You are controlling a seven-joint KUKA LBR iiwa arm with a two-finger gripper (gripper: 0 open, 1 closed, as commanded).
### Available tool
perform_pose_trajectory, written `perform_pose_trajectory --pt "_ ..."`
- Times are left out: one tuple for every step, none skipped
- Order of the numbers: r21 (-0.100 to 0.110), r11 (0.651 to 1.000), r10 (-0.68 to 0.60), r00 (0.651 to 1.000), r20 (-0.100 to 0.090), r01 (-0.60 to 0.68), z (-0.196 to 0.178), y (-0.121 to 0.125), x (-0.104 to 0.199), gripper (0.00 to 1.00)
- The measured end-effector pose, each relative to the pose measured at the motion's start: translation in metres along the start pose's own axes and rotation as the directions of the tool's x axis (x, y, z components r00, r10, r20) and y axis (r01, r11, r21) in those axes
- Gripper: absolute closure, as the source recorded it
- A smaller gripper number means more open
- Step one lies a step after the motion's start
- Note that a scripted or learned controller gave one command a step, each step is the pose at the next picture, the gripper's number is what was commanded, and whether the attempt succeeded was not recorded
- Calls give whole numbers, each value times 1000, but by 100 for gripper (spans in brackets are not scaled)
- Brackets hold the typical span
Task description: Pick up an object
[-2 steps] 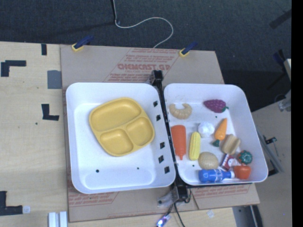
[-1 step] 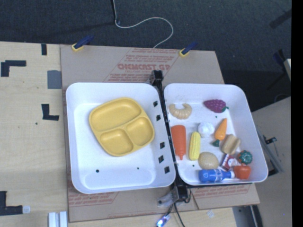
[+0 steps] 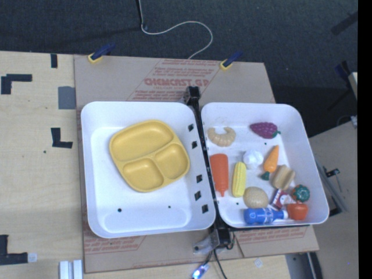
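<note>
The right bin (image 3: 290, 118) holds several toy foods. A croissant (image 3: 222, 135) and a bunch of purple grapes (image 3: 264, 129) lie at its far end. An orange hot dog (image 3: 219, 173) and a yellow corn cob (image 3: 239, 179) lie side by side near the middle. A small carrot (image 3: 271, 158), a white crumpled piece (image 3: 252, 157) and a bread roll (image 3: 282, 176) sit to the right. A potato (image 3: 255, 197), a blue bottle (image 3: 263, 215), a tomato (image 3: 297, 211) and a green-topped piece (image 3: 301, 193) crowd the near right corner.
The left bin (image 3: 96, 127) holds a yellow three-compartment plate (image 3: 149, 154). Both bins rest on a cardboard sheet (image 3: 168, 77) held by clamps. A white cable (image 3: 174, 28) loops over the dark floor behind.
</note>
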State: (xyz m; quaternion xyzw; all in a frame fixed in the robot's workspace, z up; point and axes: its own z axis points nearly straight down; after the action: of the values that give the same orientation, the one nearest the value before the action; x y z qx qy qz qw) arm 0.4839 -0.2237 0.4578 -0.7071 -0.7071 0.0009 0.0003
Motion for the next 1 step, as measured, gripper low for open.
perform_pose_trajectory --pt "1 1000 0 1000 0 0 31 0 0 100"
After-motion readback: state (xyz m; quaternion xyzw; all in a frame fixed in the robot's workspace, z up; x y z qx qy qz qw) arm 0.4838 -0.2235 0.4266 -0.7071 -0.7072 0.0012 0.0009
